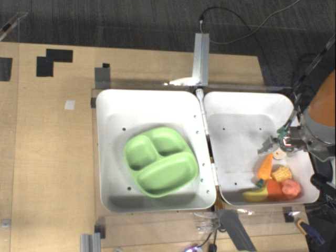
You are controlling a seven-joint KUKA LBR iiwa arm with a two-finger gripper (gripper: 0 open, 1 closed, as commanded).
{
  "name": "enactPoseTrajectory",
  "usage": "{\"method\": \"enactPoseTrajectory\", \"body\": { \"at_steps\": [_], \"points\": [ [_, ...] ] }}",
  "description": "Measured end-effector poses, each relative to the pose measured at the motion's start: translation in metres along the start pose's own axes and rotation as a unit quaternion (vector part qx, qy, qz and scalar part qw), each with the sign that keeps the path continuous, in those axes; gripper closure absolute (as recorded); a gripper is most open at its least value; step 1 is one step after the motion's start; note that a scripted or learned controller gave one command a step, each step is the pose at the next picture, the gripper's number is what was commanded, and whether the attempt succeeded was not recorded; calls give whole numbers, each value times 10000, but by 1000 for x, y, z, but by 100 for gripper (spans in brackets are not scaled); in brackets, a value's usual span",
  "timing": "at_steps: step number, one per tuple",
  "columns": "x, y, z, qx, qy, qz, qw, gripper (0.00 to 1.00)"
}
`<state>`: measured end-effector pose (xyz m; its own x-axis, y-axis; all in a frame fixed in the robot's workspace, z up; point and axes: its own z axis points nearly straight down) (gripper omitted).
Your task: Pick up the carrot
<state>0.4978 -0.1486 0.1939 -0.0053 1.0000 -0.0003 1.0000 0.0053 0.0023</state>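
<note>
No legible writing on carrot

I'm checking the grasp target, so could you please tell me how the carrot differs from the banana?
The carrot is orange and tapered, standing tilted just under the tool; the banana is yellow and curved, lying flat along the near wall. The carrot sits farther up the bin than the banana. Both lie in the right bin.

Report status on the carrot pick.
Two-finger gripper low in right white bin, just above orange carrot. Carrot unheld, crowded by yellow corn piece, red block, yellow banana.
</note>
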Motion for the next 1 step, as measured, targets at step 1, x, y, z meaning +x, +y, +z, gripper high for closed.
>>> {"method": "enactPoseTrajectory", "body": {
  "at_steps": [1],
  "points": [
    [-58,0,104,-47,-15,-1186,9929,0]
  ]
}}
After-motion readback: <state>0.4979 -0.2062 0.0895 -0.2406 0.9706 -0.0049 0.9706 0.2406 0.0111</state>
